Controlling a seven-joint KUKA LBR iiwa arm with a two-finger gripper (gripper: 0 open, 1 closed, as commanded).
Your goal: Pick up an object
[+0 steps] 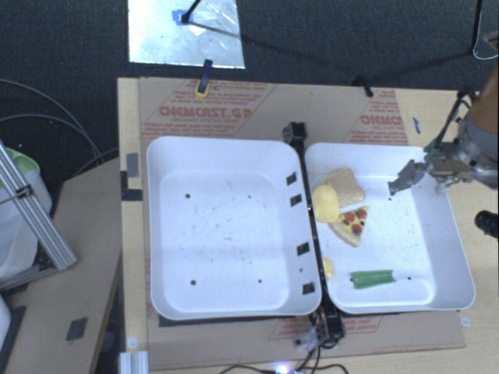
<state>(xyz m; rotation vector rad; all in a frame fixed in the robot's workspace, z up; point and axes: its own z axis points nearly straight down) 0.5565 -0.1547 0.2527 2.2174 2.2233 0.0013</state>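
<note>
The right bin [444,232] holds a tan bread slice [345,184], a yellow lemon-shaped piece [325,203], a pizza slice [352,224], a green pod [373,278] and a small yellow piece [328,268] by the divider. My gripper [405,178] hangs over the right bin's upper right part, to the right of the bread slice and apart from it. One dark finger [402,181] points left and down. Nothing shows between the fingers.
The left bin [226,224] sits beside the right one, with black clips [296,201] along the divider. The arm [475,146] enters from the right edge. A metal frame [31,209] stands off the bench at far left.
</note>
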